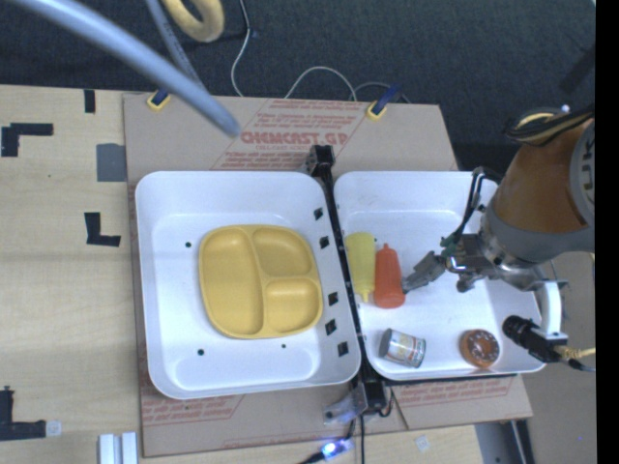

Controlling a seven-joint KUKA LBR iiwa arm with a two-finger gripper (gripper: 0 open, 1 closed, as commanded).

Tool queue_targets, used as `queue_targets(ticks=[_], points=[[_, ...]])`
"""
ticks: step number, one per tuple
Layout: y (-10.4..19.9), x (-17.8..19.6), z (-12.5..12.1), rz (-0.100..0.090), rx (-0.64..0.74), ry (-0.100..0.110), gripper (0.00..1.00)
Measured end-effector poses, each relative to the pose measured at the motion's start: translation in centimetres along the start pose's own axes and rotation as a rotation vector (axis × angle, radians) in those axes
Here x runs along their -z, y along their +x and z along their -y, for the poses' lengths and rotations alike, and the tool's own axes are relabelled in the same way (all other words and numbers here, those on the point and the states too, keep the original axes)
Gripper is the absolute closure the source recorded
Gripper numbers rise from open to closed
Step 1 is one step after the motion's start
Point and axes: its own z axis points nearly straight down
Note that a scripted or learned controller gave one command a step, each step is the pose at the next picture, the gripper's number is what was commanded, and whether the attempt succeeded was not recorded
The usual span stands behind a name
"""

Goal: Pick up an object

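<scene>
Red plastic bottle [388, 276] lies lengthwise in the right bin [426, 193], just left of the gripper [426, 273], cap end pointing up-frame. A yellow bottle [362, 264] lies parallel, touching its far side. Below the gripper sit a can [400, 347] and a doughnut [480, 348]. Whether the gripper's dark tips are parted or closed cannot be made out; nothing shows between them.

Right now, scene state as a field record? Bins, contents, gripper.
left bin: yellow divided plate
right bin: yellow bottle, red bottle, small can on its side, doughnut
gripper: low over the right bin, just right of the red bottle
held: nothing seen between the fingers
</scene>
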Motion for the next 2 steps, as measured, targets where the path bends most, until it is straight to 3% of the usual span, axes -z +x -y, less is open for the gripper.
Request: queue_targets(ticks=[1,2], points=[[-0.4,-6.4,0.2,0.0,-0.002,0.002,0.0],[-0.4,-10.0,0.2,0.002,-0.001,-0.006,0.0]])
